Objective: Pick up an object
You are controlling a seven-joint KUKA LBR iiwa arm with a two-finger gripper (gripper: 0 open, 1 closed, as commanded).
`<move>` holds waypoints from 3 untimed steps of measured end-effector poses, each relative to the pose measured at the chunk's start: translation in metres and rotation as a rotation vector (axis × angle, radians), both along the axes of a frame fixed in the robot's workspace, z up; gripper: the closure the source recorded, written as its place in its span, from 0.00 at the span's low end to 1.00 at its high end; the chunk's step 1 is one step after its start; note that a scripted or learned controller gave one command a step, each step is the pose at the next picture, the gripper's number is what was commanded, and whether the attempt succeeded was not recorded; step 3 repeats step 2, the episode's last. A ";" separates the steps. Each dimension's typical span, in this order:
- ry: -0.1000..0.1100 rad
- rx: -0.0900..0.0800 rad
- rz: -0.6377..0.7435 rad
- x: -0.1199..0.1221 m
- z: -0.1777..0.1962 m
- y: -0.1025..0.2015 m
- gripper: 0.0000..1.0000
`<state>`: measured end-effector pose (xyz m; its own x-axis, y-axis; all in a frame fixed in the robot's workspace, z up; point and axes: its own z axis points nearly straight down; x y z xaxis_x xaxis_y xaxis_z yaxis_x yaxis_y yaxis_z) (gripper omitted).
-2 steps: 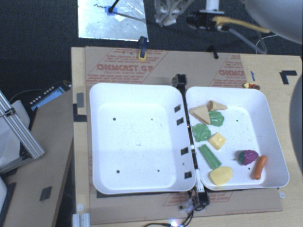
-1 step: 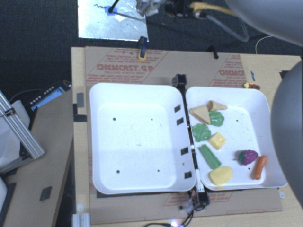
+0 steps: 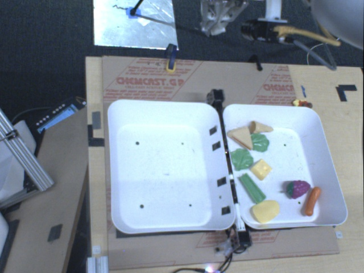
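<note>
- The hand (image 3: 219,16) hangs at the top of the camera view, above the dark floor beyond the bench (image 3: 142,78); from here I cannot tell how wide it is set, and nothing shows in its grasp.
- Every candidate object lies well below and to the right of the hand, in the right bin (image 3: 327,152).
- Nearest the hand are the tan wedge (image 3: 242,136) and a smaller tan piece (image 3: 260,127), touching a green leafy piece (image 3: 260,143).
- Farther from the hand come a second green leafy piece (image 3: 241,160), a yellow cube (image 3: 261,169) just beside it, and a green stick (image 3: 251,187).
- Farthest from the hand lie the yellow lump (image 3: 265,211), the purple grape bunch (image 3: 297,188) and the orange sausage (image 3: 311,201), the last two just beside each other near the bin's outer wall.
- The left bin (image 3: 114,152) lies below and to the left of the hand.
- Progress, as I judge it: nothing is lifted yet. Choosing a piece, travelling over the right bin, descending, closing and lifting all remain.
</note>
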<state>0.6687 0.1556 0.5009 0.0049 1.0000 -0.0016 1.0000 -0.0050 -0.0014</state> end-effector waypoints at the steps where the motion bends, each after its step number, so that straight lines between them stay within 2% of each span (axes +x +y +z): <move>1: -0.007 0.006 0.016 -0.002 0.036 0.084 1.00; 2: -0.004 0.007 0.015 -0.132 0.037 0.080 1.00; 3: -0.004 0.007 0.015 -0.132 0.037 0.080 1.00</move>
